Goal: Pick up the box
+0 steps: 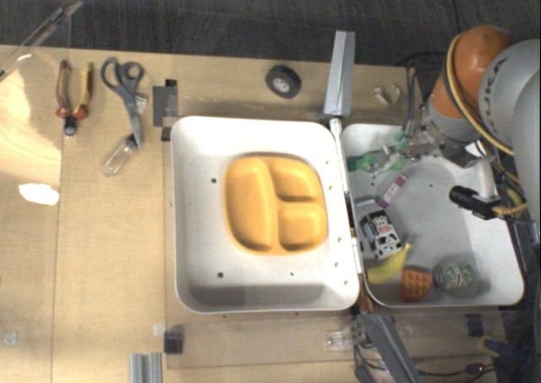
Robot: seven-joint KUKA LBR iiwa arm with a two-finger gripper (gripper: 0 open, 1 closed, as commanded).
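The box is a small black-and-white carton lying flat near the left wall of the right bin. The arm enters from the right, its orange band at the upper right. My gripper hangs over the far end of the right bin, close to a green packet. It is well behind the box and apart from it. Nothing shows in its grasp.
A yellow divided plate lies in the left bin. Near the box are a pink-capped tube, a banana, an orange ridged piece and a green-white can. Scissors, pliers and a tape roll lie on the bench.
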